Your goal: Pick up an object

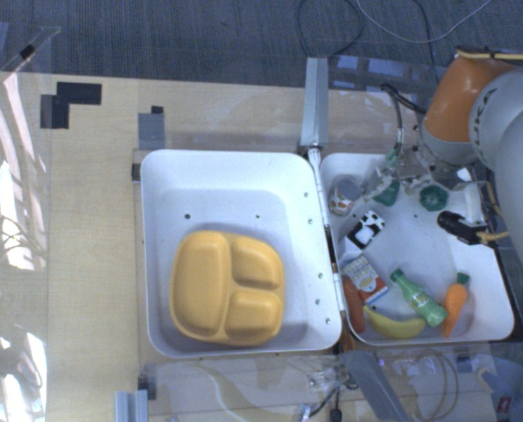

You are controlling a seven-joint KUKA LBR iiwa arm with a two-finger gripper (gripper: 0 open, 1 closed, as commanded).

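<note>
My gripper hangs low over the back of the right bin, below the orange-banded wrist. A small teal piece lies right at its tip; I cannot see whether it is held. Close by are a teal round object, a small tin and a black-and-white toy. Toward the front of that bin lie a small carton, a green bottle, a banana, a carrot and a red item.
The left bin holds a yellow compartment tray at its front. A metal divider post stands between the bins at the back. Cables trail over the floor behind the bench.
</note>
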